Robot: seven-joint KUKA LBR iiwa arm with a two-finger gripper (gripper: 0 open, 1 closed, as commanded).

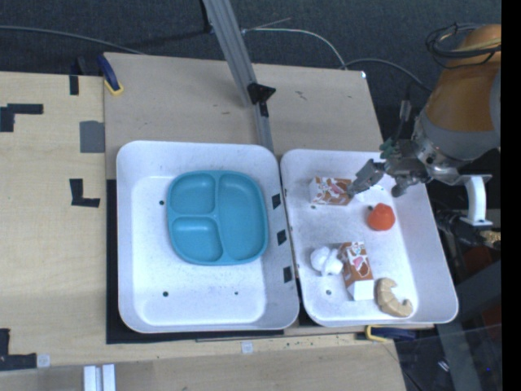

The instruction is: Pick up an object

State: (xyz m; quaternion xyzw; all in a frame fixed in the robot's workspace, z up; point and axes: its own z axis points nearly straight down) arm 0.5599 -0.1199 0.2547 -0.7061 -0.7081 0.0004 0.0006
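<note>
The gripper [383, 181] hung over the right bin's [435, 243] far edge, fingers apart and holding nothing, between the wrapper [331, 191] and the tomato [380, 217].

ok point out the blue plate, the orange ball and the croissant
blue plate [218, 217], camera view, on the divider ridge at its centre
orange ball [380, 217], camera view, on the middle of its top
croissant [394, 298], camera view, on the middle of its curved body
</note>
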